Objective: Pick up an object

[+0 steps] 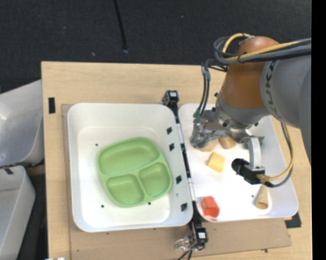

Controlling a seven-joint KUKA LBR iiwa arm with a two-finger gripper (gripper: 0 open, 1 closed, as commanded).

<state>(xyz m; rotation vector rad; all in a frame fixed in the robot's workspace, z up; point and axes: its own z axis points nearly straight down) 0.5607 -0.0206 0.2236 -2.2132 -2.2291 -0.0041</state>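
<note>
My gripper is low over the far left part of the right bin, close to the divider between the bins. A tan wooden piece lies right beside it, partly hidden under the wrist. A yellow block sits just in front of the gripper, apart from it. Near the bin's front left corner lies a red object. A tan cone-shaped piece rests toward the front right.
The left bin holds a green divided plate. A black connector on a yellow cable hangs from the arm above the right bin's middle. The arm's grey and orange body covers the bin's far side.
</note>
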